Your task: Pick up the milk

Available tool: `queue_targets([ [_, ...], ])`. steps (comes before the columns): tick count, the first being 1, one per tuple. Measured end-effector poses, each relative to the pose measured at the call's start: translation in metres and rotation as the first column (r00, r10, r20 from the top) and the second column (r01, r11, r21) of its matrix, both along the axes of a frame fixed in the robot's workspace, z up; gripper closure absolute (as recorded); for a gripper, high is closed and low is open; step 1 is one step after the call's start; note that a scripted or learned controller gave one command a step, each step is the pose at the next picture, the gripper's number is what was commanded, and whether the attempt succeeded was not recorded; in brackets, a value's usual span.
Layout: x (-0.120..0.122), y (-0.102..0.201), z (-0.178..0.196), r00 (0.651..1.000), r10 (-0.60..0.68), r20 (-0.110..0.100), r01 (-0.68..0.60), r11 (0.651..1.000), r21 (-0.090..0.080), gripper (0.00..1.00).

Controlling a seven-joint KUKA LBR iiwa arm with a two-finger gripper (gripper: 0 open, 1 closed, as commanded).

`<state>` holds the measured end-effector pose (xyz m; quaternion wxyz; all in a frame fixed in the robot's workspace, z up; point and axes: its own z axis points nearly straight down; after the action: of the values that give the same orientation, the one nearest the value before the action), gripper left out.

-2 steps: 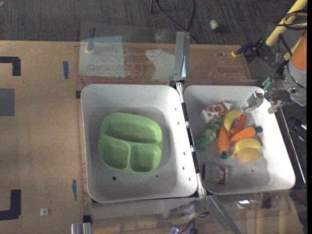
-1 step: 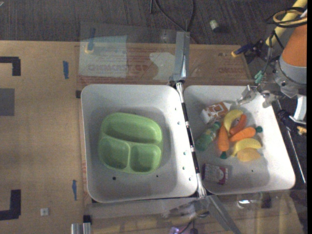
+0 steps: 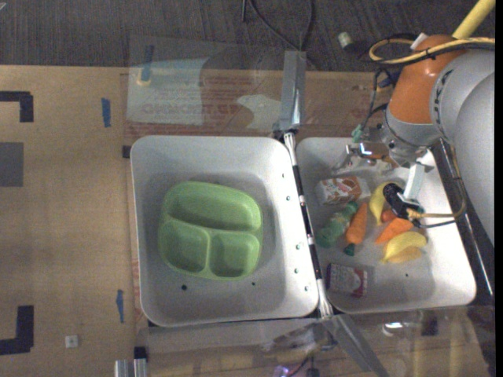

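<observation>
The gripper [image 3: 363,152] is hovering over the right bin's [image 3: 456,289] far edge, finger state impossible to tell, while the milk [image 3: 339,189] is lying just below-left of it, long axis running left-right.

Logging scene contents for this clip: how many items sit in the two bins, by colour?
Green: 2, divided plate and small vegetable
Orange: 2, carrot and wedge
Yellow: 2, banana and slice
Red-and-white cartons: 2, upper, lower
Total: 8
</observation>
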<state>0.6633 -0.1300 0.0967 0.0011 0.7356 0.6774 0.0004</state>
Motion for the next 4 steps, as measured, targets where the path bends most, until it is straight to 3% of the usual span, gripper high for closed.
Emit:
queue_targets([
  [1, 0.001, 0.001, 0.011, 1.0, 0.003, 0.002, -0.003, 1.0, -0.002, 1.0],
  [2, 0.004, 0.029, 0.161, 0.993, 0.117, 0.002, -0.117, 0.993, -0.001, 1.0],
  [3, -0.03, 0.004, 0.215, 0.944, 0.33, 0.002, -0.33, 0.944, -0.003, 1.0],
  [4, -0.183, 0.059, 0.204, 0.93, 0.368, -0.002, -0.368, 0.93, 0.001, 1.0],
])
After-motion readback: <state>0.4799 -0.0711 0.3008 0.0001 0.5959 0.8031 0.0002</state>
